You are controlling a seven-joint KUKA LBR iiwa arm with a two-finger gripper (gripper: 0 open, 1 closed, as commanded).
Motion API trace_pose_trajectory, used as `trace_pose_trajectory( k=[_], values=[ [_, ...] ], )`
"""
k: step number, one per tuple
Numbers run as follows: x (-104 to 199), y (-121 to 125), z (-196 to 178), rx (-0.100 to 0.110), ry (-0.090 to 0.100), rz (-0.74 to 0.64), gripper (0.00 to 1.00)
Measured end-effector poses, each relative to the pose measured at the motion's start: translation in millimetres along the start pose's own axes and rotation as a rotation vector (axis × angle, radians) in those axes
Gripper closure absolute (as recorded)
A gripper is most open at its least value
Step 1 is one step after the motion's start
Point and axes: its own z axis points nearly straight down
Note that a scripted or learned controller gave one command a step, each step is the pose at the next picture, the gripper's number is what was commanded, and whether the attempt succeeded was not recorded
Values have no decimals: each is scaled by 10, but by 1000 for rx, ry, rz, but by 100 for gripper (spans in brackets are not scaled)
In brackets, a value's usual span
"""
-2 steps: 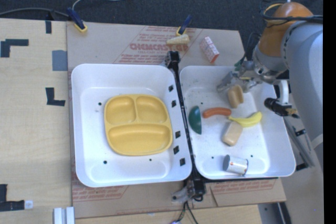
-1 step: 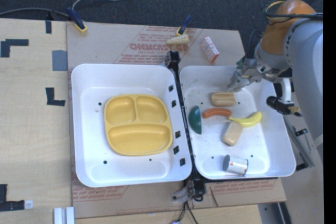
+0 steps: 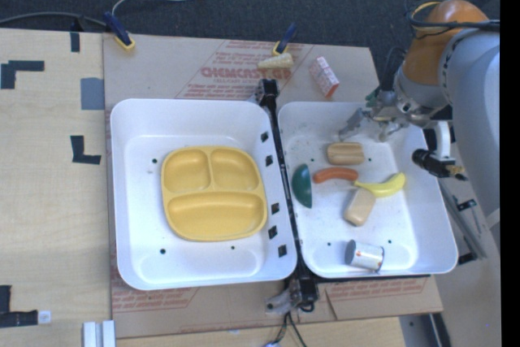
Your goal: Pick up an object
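Camera view: gripper hung over back of right bin, above the bun and apart from it. Fingers too small and blurred to read, so grip state impossible to tell; nothing seen between them.

Candidate objects all lay in right bin: bun nearest, sausage just in front of it, banana touching the loaf, green piece against the divider wall, can at front edge. Yellow tray sat alone in left bin.

Risks, as judgement: bun and sausage close together, so a descent slightly off could nudge one into the other or close on both. Rounded bun might squirt out of a pinch. Can likely to roll. Green piece hard to reach beside wall.

Hard to make out: wrist detail lost behind arm; arm cut off at right. Small box and yellow clamp lay outside bins, labels unreadable.
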Motion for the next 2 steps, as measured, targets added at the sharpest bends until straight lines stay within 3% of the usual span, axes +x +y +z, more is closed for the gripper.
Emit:
trace_pose_trajectory(
  k=[1,2],
  values=[
    [436,-221,101,3,4,3,0],
    [433,-214,-4,0,2,1,100]
  ],
)
